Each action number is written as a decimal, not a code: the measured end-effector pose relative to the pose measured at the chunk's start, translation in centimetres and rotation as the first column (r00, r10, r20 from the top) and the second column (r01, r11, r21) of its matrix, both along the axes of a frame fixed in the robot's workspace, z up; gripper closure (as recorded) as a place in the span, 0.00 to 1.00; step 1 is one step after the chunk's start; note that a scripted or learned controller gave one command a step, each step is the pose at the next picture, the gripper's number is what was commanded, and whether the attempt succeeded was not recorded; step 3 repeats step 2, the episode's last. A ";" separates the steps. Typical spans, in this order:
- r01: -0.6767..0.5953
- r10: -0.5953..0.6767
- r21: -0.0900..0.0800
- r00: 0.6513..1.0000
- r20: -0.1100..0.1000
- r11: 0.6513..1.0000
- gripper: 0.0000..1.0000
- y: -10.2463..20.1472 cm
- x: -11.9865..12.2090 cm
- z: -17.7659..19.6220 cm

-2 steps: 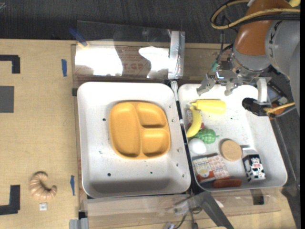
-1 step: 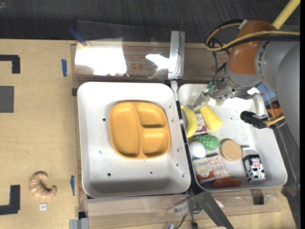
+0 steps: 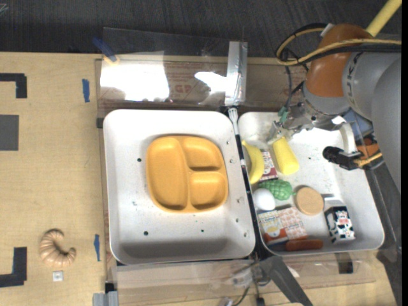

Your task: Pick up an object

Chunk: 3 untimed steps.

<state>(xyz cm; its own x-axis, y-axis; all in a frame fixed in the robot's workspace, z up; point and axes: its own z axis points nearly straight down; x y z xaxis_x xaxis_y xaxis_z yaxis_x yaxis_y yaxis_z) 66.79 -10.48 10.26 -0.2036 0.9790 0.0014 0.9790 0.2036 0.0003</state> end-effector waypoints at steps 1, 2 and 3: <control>0.331 -0.331 -0.001 0.944 0.001 0.944 1.00 4.7 0.1 8.1; 0.293 -0.293 0.000 0.956 0.005 0.956 1.00 7.4 -3.0 18.5; 0.293 -0.293 0.000 0.956 0.005 0.956 1.00 7.4 -3.0 18.5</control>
